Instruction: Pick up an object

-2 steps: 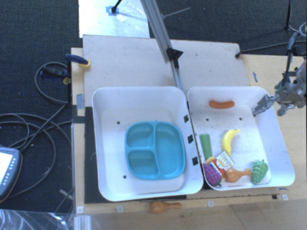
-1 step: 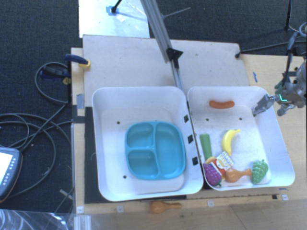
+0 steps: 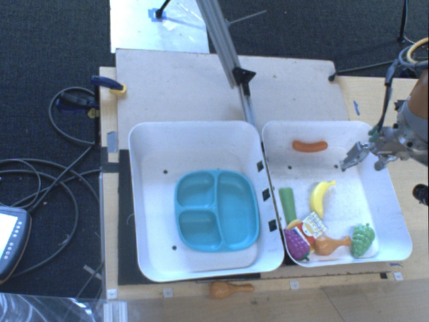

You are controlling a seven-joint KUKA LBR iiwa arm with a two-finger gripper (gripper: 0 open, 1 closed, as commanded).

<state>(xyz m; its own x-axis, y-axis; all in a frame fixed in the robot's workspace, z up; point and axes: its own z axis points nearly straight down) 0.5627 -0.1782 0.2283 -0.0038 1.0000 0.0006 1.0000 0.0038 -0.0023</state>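
Note:
The right bin (image 3: 389, 206) holds several toy foods. An orange sausage (image 3: 310, 145) lies near its far wall, and a yellow banana (image 3: 322, 196) and a green stick (image 3: 287, 205) lie in the middle. Along the near wall sit purple grapes (image 3: 296, 243), a small printed packet (image 3: 313, 224), an orange drumstick (image 3: 330, 245) and a green bunch (image 3: 362, 240). My gripper (image 3: 366, 159) hangs over the bin's far right part, to the right of the sausage and above the banana. It is open, with nothing between its fingers.
The left bin (image 3: 147, 180) holds a blue divided plate (image 3: 217, 210). A grey pole (image 3: 221, 39) slants across the back of the bench toward the wall between the bins. An orange toy (image 3: 231, 288) lies on the bench in front of the bins. Cables lie on the floor at left.

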